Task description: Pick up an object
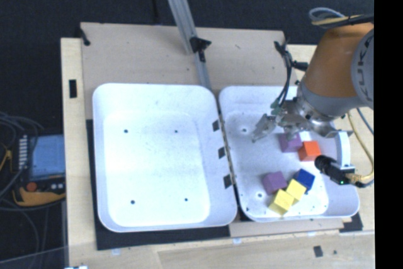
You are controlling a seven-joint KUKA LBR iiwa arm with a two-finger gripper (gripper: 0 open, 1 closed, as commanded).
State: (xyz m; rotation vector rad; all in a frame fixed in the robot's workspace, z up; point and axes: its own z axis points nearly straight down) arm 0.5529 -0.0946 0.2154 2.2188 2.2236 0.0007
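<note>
I can read no brand, label or writing anywhere from my screen; the blue box [48, 156] at the left edge of the desk [182, 41] has markings too small to make out.

The arm [337, 69] comes in from the right and covers the upper right corner of the right bin [242, 104]. Its end effector [272, 125] hangs over the upper middle of that bin, with one grey finger [262, 129] slanting down and to the left. The other finger is lost against the wrist hardware, so I cannot tell whether the end effector is apart or together, and I see nothing between its fingers.

The objects all lie in the right bin's lower right part. A purple block [290, 142] sits just under the wrist, partly hidden by it, touching an orange block [310, 150] on its right. Lower down, another purple block [273, 182] lies beside a blue block [304, 178] and two yellow blocks [288, 194] that run in a diagonal from lower left to upper right. The blocks look roughly cubic, so I can give no long axis for any of them.

The left bin [157, 154] shows a few dark dots on its floor. A metal strut [179, 6] slants across the top.
</note>
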